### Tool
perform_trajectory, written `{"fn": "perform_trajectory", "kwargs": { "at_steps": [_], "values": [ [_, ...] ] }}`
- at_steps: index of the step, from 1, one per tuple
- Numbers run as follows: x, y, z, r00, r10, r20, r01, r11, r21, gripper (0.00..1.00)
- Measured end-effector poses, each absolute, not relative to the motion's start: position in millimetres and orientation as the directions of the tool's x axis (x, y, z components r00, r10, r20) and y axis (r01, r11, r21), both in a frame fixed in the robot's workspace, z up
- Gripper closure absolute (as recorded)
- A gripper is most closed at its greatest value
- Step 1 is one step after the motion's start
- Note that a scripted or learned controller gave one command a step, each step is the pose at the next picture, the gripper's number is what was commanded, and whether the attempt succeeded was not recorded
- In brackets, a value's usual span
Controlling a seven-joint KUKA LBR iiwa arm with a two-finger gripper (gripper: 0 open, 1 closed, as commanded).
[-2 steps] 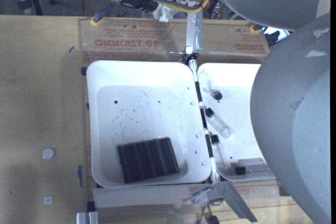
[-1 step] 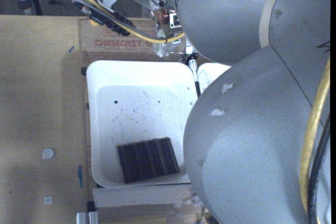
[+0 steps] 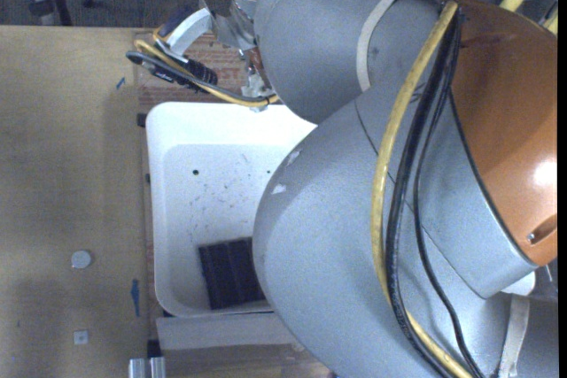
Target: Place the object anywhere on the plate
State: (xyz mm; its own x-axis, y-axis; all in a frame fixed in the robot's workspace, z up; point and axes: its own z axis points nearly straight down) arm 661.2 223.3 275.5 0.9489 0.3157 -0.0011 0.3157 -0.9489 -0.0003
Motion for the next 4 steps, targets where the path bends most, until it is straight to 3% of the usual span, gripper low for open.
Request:
{"fn": "perform_trajectory", "kwargs": {
  "at_steps": [1, 2, 3, 4],
  "values": [
    [651.7, 208.0, 435.1, 0.963, 0.271, 0.005, 0.271, -0.963, 0.001, 1.00],
    [656.5, 134.1, 434.9, 0.951, 0.310, -0.004, 0.310, -0.951, -0.001, 1.00],
    [653.2, 188.3, 435.1, 0.900, 0.436, -0.004, 0.436, -0.900, -0.001, 1.00],
    [657.8, 213.6, 434.9, 0.975, 0.220, 0.004, 0.220, -0.975, 0.000, 1.00]
  ]
}}
